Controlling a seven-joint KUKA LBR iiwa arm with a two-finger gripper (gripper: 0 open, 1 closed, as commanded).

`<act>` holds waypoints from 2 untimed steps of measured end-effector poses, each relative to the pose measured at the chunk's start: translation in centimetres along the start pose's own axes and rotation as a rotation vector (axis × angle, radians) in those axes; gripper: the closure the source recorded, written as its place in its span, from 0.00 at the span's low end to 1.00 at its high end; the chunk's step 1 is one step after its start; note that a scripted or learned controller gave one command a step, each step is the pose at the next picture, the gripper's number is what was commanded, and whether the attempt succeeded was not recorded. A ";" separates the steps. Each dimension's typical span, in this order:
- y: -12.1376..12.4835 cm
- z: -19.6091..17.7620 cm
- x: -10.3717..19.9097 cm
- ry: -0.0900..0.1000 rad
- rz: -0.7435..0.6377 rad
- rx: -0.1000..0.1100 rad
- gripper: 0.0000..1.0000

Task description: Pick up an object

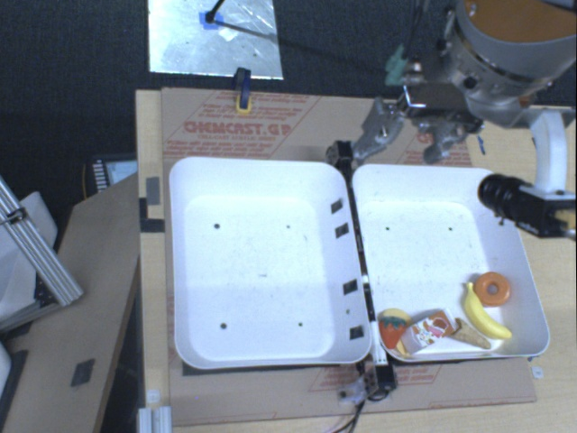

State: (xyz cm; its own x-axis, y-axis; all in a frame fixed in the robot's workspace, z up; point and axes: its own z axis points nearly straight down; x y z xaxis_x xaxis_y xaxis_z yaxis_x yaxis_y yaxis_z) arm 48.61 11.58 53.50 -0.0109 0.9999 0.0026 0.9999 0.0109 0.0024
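Looking from the largest thing down: the grey arm (pixel 514 25) with its orange band hangs over the far right corner of the bench, and its gripper (pixel 410 138) sits above the far rim of the right bin (pixel 424 215), near the divider between the two bins. Whether the gripper is open or closed cannot be told at this angle; nothing is visibly held.

The left bin (pixel 261 260) carries no objects. All the candidates crowd the near right corner of the right bin: a yellow banana (pixel 485 317), a small printed carton (pixel 426 332), a red-orange rounded item (pixel 393 327) that looks like a toy fruit, an orange doughnut-shaped ring (pixel 492 288), and a brown wedge-like piece (pixel 471 335). They lie well apart from the gripper, diagonally across the bin from it.

The main risk, as I judge it, is the crowding. The carton touches the rounded fruit and the wedge, and the banana lies just beside the wedge, so a descent may land on two things at once or nudge one aside. The pile also hugs the bin's near wall and corner, which could block a finger or leave too little room to close. The banana's curve and the ring's low profile may slip out of a pinch.
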 end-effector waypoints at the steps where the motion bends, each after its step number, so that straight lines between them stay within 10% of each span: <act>1: 0.0 0.0 3.8 0.000 0.003 0.000 0.00; 2: 0.1 0.1 11.1 0.000 0.000 0.001 0.00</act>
State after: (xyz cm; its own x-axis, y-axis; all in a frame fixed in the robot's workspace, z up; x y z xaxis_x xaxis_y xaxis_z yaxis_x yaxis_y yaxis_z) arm 48.55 22.64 53.46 -0.0112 0.9999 0.0030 0.9999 0.0112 0.0014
